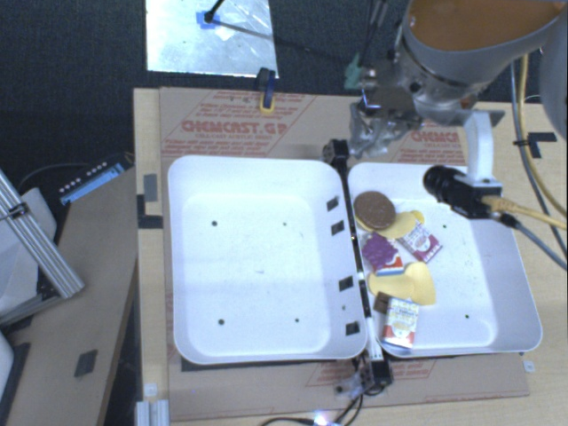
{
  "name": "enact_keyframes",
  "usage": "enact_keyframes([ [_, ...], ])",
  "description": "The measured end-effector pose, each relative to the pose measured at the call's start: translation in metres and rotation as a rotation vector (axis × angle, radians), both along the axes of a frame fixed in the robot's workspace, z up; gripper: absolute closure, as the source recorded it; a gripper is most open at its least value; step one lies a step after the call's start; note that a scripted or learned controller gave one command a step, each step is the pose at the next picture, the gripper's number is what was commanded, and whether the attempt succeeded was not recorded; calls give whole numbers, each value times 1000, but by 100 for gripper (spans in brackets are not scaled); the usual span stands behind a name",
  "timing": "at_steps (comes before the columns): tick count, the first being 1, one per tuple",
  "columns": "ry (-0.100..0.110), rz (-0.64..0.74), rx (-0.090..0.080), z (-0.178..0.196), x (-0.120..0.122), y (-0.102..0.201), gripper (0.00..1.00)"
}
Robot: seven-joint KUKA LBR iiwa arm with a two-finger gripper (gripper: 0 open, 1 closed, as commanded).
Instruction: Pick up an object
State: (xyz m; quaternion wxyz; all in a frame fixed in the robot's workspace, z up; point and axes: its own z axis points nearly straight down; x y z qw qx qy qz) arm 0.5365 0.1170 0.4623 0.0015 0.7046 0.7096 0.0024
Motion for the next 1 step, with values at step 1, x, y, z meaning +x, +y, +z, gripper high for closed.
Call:
enact_keyframes([
  [1,-5,0,1,58,43,18,100],
])
